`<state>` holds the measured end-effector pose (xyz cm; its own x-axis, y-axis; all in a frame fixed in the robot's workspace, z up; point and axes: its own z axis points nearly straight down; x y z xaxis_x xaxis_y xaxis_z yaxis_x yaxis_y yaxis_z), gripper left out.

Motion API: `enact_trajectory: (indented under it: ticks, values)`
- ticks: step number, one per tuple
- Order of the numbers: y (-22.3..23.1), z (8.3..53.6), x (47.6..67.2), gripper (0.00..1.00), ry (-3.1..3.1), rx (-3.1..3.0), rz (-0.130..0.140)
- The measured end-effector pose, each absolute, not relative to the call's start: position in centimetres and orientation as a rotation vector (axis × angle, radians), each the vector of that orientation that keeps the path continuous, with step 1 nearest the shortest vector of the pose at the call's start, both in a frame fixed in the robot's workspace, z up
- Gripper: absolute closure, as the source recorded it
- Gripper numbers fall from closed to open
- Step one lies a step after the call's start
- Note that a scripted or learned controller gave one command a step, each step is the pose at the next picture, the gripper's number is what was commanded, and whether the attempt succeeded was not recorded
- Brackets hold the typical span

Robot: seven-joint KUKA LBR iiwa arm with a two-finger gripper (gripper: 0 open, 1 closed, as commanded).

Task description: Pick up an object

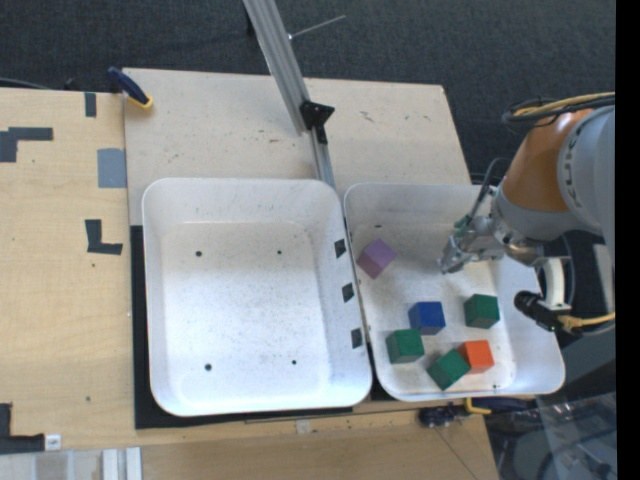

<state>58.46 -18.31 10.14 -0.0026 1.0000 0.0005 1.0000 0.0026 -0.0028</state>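
Dark carpet is surrounding a pale wooden table (250, 118) that is carrying two shallow white bins side by side. Left bin (170, 208) is showing bare, speckled floor. Right bin (420, 196) is holding six cubes: a purple cube (376, 258) near its upper left, a blue cube (427, 316) mid-bin, a green cube (482, 311) to the blue one's right, a second green cube (405, 345) below and left of the blue, a third green cube (449, 368) touching an orange cube (478, 354) near the front wall.

Arm is reaching in from the right, with the gripper (458, 256) hanging over the right bin's upper-middle area. Finger state: cannot tell, as the tips are too small and dark to read. Nothing is visibly sitting between them.

Candidate objects relative to gripper: the purple cube is lying to its left, apart; the blue cube and the right-hand green cube are lying below it in view, near but not touching. No cube is sitting directly under the tips, as far as I can judge.

Risks, as judgement: a straight descent from here is likely closing on bare bin floor. A move toward the orange and green pair is risking a nudge or double contact, since they are touching. The right-hand green cube is sitting close to the bin wall, so a finger could be catching the rim.
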Motion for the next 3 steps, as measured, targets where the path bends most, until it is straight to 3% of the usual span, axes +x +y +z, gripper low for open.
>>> enact_trajectory:
  ticks: [2, 3]
  values:
    - [-18.1, 20.6, 58.0, 1.0, -2.227, -2.221, -0.003]
    - [-18.1, 22.5, 58.0, 1.0, -2.223, -2.22, 0.0]
